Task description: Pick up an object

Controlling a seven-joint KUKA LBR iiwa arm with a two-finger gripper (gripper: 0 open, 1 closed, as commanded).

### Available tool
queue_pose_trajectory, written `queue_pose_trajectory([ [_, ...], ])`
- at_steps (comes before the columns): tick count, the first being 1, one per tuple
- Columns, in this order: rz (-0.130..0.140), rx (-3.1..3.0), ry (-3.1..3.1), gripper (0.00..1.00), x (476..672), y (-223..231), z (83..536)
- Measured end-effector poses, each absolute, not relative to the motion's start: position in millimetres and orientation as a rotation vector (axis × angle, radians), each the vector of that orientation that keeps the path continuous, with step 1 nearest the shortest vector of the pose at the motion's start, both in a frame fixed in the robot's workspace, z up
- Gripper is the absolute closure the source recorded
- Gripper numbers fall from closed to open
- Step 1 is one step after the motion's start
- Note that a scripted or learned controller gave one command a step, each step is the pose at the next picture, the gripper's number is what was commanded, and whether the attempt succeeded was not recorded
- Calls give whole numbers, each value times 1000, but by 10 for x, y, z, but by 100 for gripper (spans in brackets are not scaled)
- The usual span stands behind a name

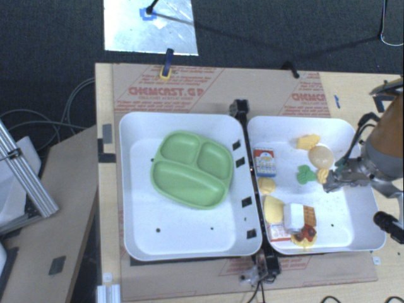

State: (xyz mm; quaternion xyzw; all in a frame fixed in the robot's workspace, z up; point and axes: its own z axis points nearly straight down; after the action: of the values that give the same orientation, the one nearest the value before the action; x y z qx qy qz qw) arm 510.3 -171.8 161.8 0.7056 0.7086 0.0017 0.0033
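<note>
My gripper [332, 180] hangs low over the right side of the right bin [341, 229], at the end of the grey arm [386, 145] that comes in from the right. Its tip is right beside a small yellow piece [322, 175] and a green toy [305, 175]. Just above them lie a beige ball [320, 155] and a yellow food toy [308, 142]. A small red and white carton [264, 161] stands near the bin's left wall. Below it are two yellow pieces [273, 208], a white block [294, 216] and an orange and red toy [307, 226].
The left bin [136, 188] holds a green divided plate [192, 168]. A black divider with clips [245, 163] runs between the bins. Both bins rest on a cardboard sheet [208, 87]. Cables lie on the dark floor beyond.
</note>
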Motion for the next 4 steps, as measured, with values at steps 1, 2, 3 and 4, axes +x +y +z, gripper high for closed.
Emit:
queue_pose_trajectory([
  [1,5,2212,2222,100,5181,-1740,2100],
  [2,3,2213,2224,100,5193,-1741,2252],
  [3,5,2209,2230,100,5523,-1331,2151],
  [4,6,2209,2229,100,5821,-990,2264],
])
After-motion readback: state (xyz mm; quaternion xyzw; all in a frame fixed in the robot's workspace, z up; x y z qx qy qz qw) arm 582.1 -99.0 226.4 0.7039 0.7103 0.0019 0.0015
